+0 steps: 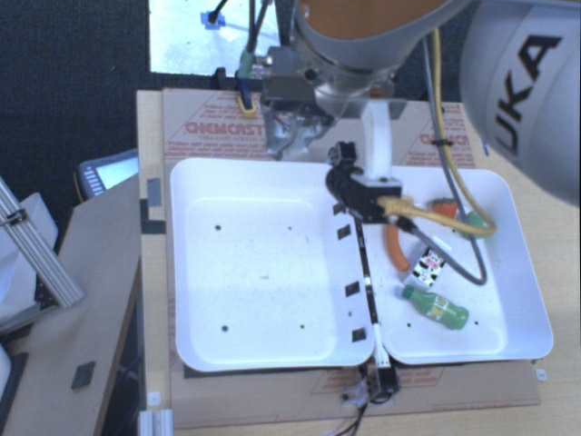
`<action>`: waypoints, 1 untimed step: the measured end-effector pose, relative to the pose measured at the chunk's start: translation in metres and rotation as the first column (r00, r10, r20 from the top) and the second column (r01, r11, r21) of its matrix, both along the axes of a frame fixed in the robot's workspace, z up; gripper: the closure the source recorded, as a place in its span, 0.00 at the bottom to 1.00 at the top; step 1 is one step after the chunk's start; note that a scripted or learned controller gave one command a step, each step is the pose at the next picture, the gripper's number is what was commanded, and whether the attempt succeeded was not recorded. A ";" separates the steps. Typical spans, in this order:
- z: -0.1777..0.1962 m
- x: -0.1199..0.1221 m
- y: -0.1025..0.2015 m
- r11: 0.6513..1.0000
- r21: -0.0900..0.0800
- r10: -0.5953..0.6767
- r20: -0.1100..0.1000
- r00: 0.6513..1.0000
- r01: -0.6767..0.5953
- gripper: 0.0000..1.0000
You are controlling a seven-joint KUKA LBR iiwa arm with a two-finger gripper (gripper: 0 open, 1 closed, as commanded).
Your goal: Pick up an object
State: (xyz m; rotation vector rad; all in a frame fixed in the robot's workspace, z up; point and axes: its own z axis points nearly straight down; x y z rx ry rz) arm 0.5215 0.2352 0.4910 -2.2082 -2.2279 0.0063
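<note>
My gripper (pixel 292 133) hangs under the orange-banded wrist, over the far rim of the left bin (pixel 191 334), and nothing shows beneath it. The objects lie in the right bin (pixel 531 325). A green bottle (pixel 437 307) rests on its side near the front. Just behind it is a small black-and-white box (pixel 428 268). An orange carrot-shaped piece (pixel 397 249) lies close to the divider. Farther back sits an orange-red item (pixel 445 209), partly behind a yellow cable. All of these are well to the right of the gripper and nearer the front.
A white bracket with a black clamp (pixel 363 189) and yellow and grey cables (pixel 454 230) hang over the back of the right bin. The big grey arm body (pixel 522 71) fills the upper right. Cardboard (pixel 209 125) lies under both bins.
</note>
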 end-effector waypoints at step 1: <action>0.047 0.044 -0.001 1.000 0.002 -0.009 0.014 1.000 0.009 1.00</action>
